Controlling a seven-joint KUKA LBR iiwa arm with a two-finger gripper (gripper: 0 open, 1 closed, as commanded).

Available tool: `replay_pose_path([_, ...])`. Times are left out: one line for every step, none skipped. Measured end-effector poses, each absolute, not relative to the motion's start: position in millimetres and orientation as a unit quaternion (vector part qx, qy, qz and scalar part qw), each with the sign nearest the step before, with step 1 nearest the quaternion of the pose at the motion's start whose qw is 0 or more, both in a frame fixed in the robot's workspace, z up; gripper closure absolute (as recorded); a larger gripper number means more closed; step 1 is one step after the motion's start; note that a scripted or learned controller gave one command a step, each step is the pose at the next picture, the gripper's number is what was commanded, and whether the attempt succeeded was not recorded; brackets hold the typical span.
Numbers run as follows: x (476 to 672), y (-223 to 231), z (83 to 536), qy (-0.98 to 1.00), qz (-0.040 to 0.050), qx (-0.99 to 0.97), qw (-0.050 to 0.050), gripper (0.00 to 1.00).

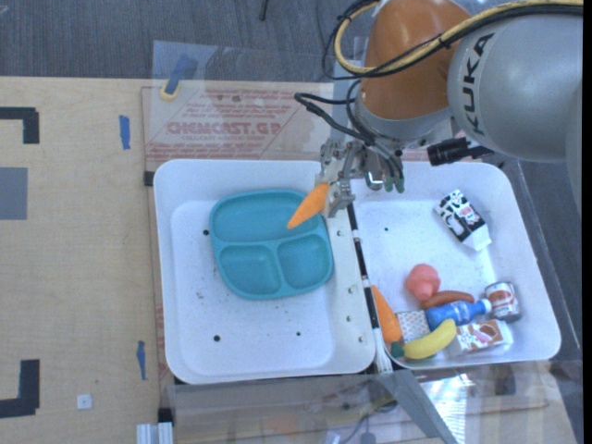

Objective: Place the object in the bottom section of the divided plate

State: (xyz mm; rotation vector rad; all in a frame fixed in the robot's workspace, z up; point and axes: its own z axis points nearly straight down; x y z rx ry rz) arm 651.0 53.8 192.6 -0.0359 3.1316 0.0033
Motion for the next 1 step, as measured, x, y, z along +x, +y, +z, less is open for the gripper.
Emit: replay_pose_path([651.0,53.5,192.6,1.0,0.0011,-0.011,0.005,0.0])
